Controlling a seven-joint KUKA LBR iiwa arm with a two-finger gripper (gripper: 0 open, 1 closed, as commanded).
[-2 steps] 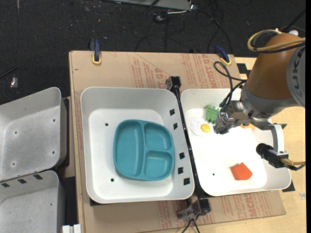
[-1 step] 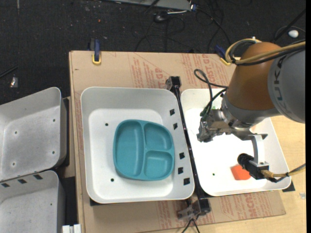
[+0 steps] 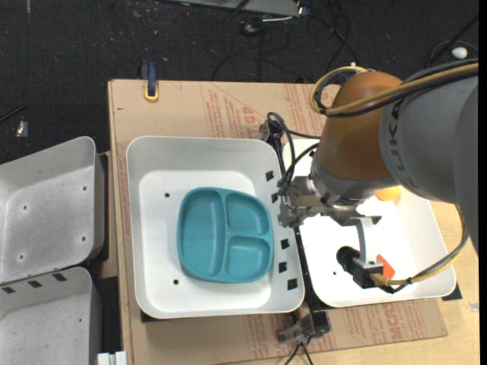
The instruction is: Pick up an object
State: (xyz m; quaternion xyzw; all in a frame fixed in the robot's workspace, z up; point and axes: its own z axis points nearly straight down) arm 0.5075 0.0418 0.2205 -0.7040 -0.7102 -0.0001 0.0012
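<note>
Gripper (image 3: 291,208) is above the shared edge of the left bin (image 3: 149,280) and right bin (image 3: 415,238); whether it is open or grasping anything cannot be told. The teal divided plate (image 3: 225,236) lies flat at the left bin's centre, with bare floor all round it. An orange object (image 3: 389,195) lies toward the right bin's far edge, partly under the arm. Risk: descending here would likely strike the bin rims, and the plate's low lip may slip.
</note>
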